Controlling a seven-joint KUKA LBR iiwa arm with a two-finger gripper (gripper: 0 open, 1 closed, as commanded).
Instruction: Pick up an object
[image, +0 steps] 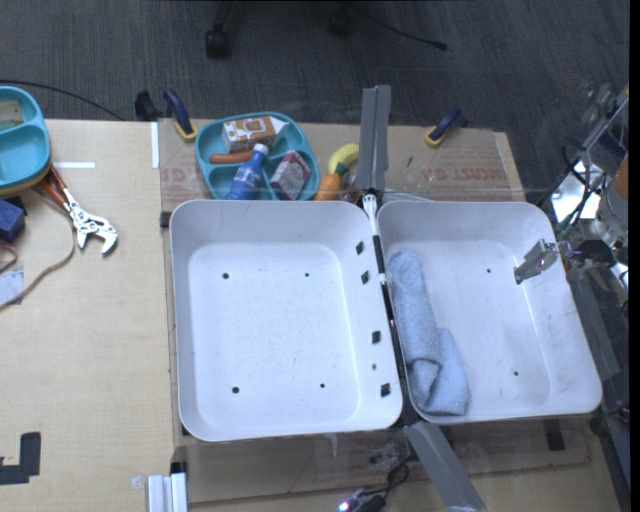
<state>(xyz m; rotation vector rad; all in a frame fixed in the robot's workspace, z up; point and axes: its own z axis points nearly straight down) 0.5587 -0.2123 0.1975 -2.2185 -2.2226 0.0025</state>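
A pale blue cloth (425, 335) lies crumpled along the left wall of the right bin (560, 390), running from its back toward its front corner. My gripper (537, 260) hangs at the right bin's right side, over the bin floor near the right wall, well apart from the cloth. The arm behind it enters at the view's right edge. The left bin (190, 400) stands beside the right one.
Behind the bins a blue tray (210, 165) holds a small bottle and packets, with a banana (343, 158) next to it. A wrench (90, 230) and a teal dish (20, 140) lie on the bench at the left. A grey post (374, 130) stands between the bins.
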